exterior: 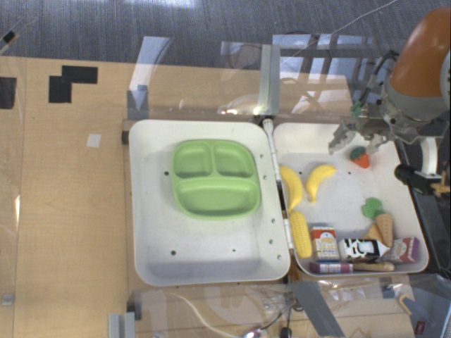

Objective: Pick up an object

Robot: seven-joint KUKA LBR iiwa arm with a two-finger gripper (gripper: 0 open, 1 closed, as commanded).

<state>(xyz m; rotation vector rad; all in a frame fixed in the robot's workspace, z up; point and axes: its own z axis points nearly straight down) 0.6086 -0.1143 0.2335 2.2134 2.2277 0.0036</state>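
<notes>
While the left bin [148, 189] holds a green divided plate [214, 178], the gripper [358, 141] hangs with fingers spread, grasping nothing, above a strawberry [361, 158] near the right bin's [317, 134] far edge, leaf-end toward that edge.

Two white bins [151, 259] of smooth, matt plastic sit on a pale wood-grain bench [63, 210] with a flat, low-sheen finish. A lime-green divided plate [215, 178] looks like moulded plastic, smooth with a soft gloss. Clear glossy panels [310, 69] in brushed-metal brackets stand behind the bins. Two yellow bananas [318, 179] and a corn cob [301, 234] have the even shine of plastic toys; small cartons [324, 243] appear to be printed card. The arm's orange band [423, 55] is smooth and satin, above a grey metal claw [358, 138].
</notes>
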